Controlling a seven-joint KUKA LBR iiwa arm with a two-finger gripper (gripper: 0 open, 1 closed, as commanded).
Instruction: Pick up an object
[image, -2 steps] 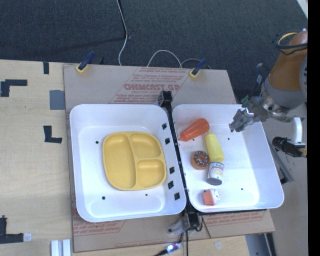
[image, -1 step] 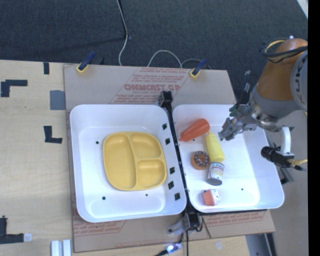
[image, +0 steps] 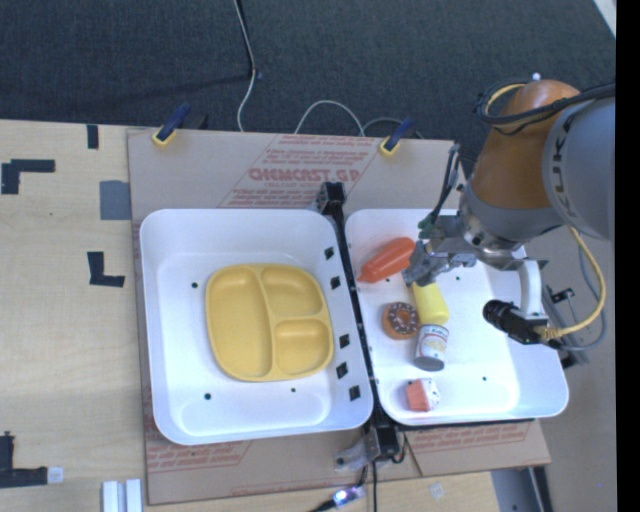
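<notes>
Gripper (image: 432, 262) low over the upper middle of the right bin (image: 540, 395), dark fingers pointing down-left; whether open or closed, cannot tell, being dark against their own shadow. Nothing seen clamped between them. Directly under and just below the tips: a yellow bottle (image: 431, 300), lying roughly upright in the view, its top end touching or hidden by the gripper. Just left of the tips: an orange carrot-like piece (image: 386, 259), tilted, near the divider between bins. Below the bottle, touching its lower end: a small can with a grey lid (image: 432, 346). Beside that, to the left: a brown sprinkled donut (image: 401, 320). Farther down, well apart from the gripper: a small orange-and-white block (image: 420, 396) near the bin's front wall. Behind the gripper, grey arm with orange band (image: 520, 140) coming in from the right, a black cylinder part and yellow cable alongside. Left bin (image: 165, 300) holding a yellow divided tray (image: 268, 322), centred. Both bins on cardboard over the counter (image: 60, 300).
</notes>
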